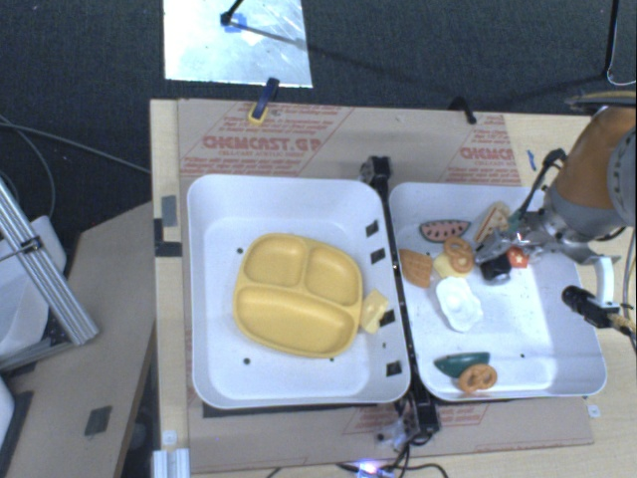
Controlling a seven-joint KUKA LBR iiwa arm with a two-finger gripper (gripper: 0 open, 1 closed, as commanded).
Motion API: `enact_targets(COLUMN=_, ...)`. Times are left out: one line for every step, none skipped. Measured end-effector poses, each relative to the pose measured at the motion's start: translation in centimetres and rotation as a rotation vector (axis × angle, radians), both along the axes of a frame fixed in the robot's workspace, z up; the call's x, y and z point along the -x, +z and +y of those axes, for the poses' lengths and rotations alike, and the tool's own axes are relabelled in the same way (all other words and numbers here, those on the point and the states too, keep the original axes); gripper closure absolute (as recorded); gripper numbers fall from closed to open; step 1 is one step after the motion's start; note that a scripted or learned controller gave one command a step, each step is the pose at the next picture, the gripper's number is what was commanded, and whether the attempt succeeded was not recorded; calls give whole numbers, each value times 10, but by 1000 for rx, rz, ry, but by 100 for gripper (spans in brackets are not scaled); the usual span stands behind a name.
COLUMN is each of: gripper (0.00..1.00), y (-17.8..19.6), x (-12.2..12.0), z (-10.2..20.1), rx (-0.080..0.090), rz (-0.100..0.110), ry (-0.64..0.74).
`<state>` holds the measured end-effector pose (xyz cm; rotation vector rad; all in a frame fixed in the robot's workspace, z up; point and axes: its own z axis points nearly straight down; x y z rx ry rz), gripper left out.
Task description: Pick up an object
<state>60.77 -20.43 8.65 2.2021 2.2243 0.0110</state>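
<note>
Reaching: I come in from the right, my gripper (501,257) low over the right bin (557,366), near its upper middle.
Fingers: too dark and small here; whether they're apart or together, I cannot tell.
Contact: black tip sits by a small red piece (518,259) and a round orange piece (459,256).
Objects nearby: watermelon slice (444,231), white lump (460,305) below.
Open room: bare floor in the right bin's lower right.
Left bin (214,267): yellow divided plate (298,293).
</note>
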Motion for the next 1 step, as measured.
enact_targets(gripper=100, y=10, x=4, z=-2, rx=-1, rz=6, ry=-3)
